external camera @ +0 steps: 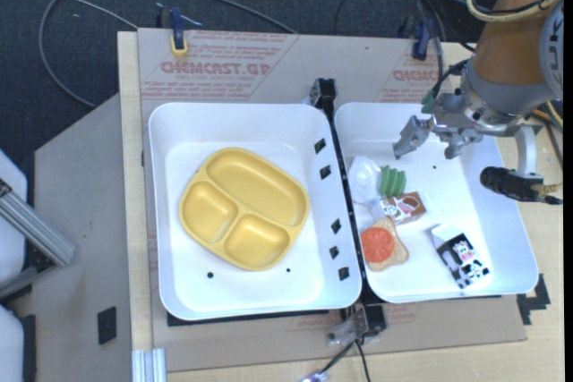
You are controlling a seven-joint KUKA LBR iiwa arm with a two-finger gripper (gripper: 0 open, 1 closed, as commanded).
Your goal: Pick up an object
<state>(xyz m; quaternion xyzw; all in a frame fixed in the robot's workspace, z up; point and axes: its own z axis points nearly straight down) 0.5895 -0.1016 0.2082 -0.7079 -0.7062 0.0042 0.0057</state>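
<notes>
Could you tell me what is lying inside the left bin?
The left bin holds a yellow tray with three compartments, lying flat on the bin floor with nothing in its compartments. Small dark specks show on the floor beside it. Whatever lies beneath the tray is covered.

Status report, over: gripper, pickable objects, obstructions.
Two-finger gripper open, nothing held, above right white bin. Small objects clustered below: green piece, round red-orange piece, black-and-white block. Nothing blocking descent.
</notes>
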